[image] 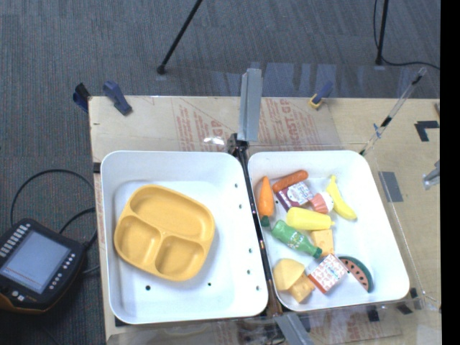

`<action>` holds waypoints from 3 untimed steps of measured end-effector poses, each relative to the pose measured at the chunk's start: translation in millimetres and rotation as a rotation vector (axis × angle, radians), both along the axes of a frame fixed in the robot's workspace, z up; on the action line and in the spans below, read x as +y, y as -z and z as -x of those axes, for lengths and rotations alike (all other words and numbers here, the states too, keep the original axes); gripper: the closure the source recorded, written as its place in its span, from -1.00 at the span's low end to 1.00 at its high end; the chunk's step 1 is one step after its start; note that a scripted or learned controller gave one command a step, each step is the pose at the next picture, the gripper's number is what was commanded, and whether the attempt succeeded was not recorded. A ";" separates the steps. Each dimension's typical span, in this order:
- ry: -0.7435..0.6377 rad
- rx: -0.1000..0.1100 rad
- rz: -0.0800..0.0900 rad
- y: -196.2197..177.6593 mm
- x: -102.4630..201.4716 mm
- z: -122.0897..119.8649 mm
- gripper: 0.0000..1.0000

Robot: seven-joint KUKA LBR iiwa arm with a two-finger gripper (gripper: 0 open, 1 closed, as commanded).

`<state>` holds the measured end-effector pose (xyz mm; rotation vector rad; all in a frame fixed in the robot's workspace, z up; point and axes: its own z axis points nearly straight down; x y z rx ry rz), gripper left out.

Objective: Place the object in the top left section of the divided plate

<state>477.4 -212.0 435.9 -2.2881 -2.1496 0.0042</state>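
Left shallow white plastic bin (108,192): I see it carrying the yellow moulded three-section plate (167,214), flat, sections free to receive. Right white bin (375,214), beside the plate: heaped plastic toy foods (309,219), candidate objects, unpicked. Gripper state: I cannot tell.

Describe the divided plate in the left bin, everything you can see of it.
The divided plate is yellow, looks like plastic, and has rounded corners and three sections: one large along its upper side, two smaller below. It lies flat, turned slightly askew, on the floor of the left bin, toward its left side. Nothing lies in it.
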 end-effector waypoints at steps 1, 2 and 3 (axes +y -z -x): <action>0.098 0.008 -0.002 94.7 101.4 -3.9 -1.00; 0.170 0.004 0.000 124.0 125.9 1.8 -1.00; -0.143 -0.006 0.000 13.8 105.4 -94.7 -1.00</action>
